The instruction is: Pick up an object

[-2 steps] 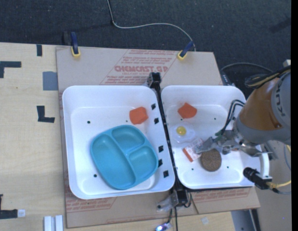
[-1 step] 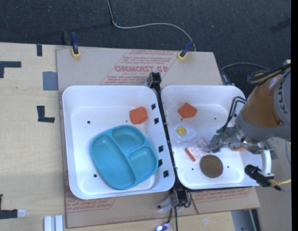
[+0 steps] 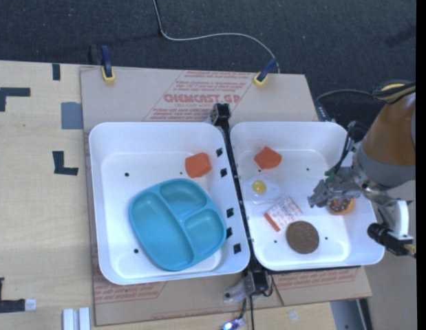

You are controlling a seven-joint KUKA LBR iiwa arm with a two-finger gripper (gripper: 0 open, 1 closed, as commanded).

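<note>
1. A bulky grey arm segment [image 3: 385,163] topped by a broad, rounded orange band [image 3: 398,126].
2. A dark grey metal two-finger gripper [image 3: 331,192], with thin black cables along the wrist.

The desk [image 3: 34,184] is carrying a cardboard sheet [image 3: 199,98]. Two white bins are sitting on the sheet: left bin [image 3: 106,205] at nine o'clock, right bin [image 3: 302,133] at three o'clock.
</note>
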